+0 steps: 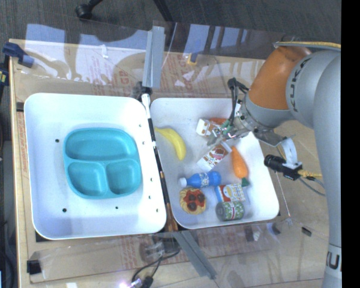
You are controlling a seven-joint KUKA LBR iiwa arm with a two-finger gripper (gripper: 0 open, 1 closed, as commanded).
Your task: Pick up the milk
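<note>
A small white milk carton (pixel 215 156) with a red label lies tilted in the middle of the right bin (pixel 270 206). My gripper (pixel 224 134) hangs low just above and behind its upper end, under the grey arm with the orange band (pixel 275 86). A second white and red packet (pixel 206 126) lies just left of the gripper. I cannot see whether anything is held.
In the right bin lie a banana (pixel 173 141), a carrot (pixel 239 164), a blue bottle (pixel 202 179), a round pizza toy (pixel 193 200) and a can (pixel 231 210). The left bin (pixel 42 215) holds a teal divided tray (pixel 102 162).
</note>
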